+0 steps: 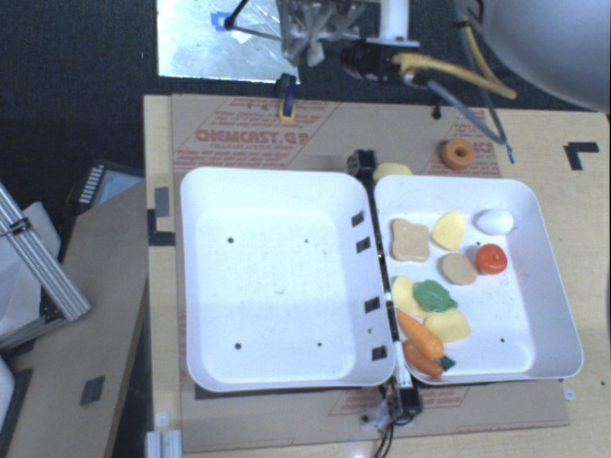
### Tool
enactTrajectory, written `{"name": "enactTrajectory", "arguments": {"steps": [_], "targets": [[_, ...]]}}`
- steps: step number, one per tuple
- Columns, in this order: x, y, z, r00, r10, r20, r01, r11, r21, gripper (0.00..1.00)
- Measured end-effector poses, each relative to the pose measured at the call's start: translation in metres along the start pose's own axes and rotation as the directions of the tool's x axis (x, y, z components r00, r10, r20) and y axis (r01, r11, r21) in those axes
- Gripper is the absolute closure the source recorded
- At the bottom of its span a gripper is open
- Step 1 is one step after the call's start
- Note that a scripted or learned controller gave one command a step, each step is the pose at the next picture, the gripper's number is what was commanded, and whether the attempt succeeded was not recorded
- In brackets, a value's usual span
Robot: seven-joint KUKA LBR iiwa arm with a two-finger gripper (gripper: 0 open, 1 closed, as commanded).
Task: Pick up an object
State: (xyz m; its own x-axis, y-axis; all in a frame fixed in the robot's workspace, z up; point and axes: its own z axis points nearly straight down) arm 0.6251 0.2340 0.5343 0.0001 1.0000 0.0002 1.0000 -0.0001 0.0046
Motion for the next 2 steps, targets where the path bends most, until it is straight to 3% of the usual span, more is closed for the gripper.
{"name": "enactTrajectory", "arguments": {"steps": [1,2], "targets": [[-0.001,0.045,0.0,1.0,0.001,0.0,-0.001,1.0,0.001,1.0],[0.0,0.017,-0.001,1.0,-0.004,-0.001,0.004,1.0,0.004,1.0]]}}
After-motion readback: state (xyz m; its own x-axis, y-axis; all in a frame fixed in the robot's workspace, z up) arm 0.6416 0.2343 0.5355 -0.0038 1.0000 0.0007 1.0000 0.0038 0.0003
